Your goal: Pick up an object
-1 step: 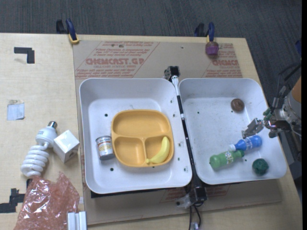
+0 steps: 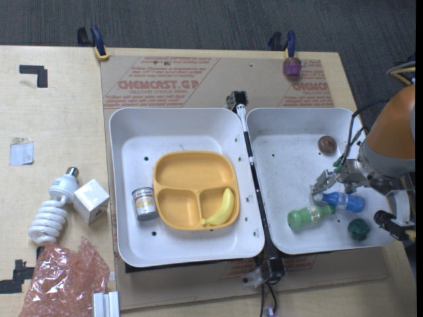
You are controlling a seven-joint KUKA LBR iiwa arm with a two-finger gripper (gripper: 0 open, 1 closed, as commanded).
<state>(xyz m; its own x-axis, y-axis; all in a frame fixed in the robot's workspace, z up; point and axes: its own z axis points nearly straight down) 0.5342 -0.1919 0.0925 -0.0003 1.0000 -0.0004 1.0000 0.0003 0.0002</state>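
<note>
White right bin (image 2: 277, 140), arm low from right, tool (image 2: 325, 185) grip unclear, above blue bottle (image 2: 345, 201).

Glossy white plastic bins (image 2: 125, 177), matt yellow plastic tray (image 2: 173, 170), pale wood bench (image 2: 53, 124), crinkled shiny pink wrapper (image 2: 63, 279)

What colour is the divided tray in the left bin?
Yellow tray, clearest in the camera view.

Even, bright overhead light is seen; soft short shadows are cast inside the white bins (image 2: 125, 197). Mild glare is noted on the yellow tray (image 2: 173, 170). Slight softness is seen throughout, with the arm (image 2: 396, 131) blurred at the right.
</note>
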